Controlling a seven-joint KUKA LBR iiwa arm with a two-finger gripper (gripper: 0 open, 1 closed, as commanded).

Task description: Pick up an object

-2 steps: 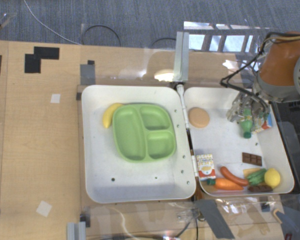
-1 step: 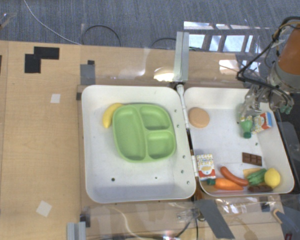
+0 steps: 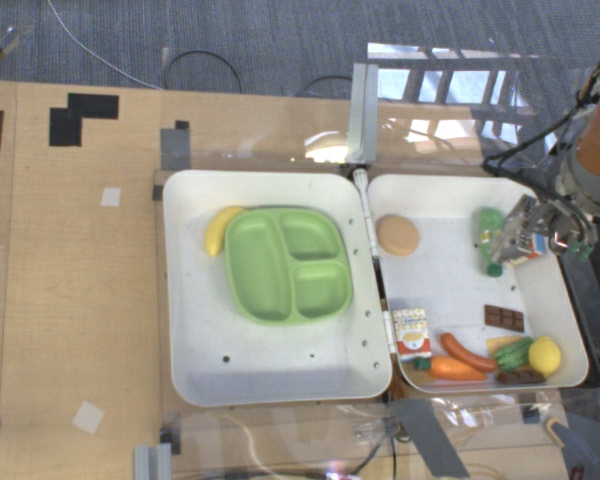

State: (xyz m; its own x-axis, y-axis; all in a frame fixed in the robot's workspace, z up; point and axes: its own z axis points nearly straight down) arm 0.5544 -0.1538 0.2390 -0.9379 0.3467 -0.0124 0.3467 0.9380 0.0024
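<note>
In the right bin (image 3: 450, 278), my gripper (image 3: 513, 241) hangs low at the far right side, reaching in from the right edge. A green toy vegetable (image 3: 491, 225) lies right against its left side, partly covered by it, and a small green piece (image 3: 495, 266) shows just below. I cannot make out whether the gripper has hold of the green toy.
The right bin also holds a tan round bun (image 3: 397, 235), a chocolate bar (image 3: 503, 318), a small carton (image 3: 410, 330), a sausage (image 3: 467, 352), a carrot (image 3: 456, 370), a green pepper (image 3: 515, 353) and a lemon (image 3: 545, 355). In the left bin (image 3: 200, 358) are a green divided plate (image 3: 285, 263) and a banana (image 3: 218, 228).
</note>
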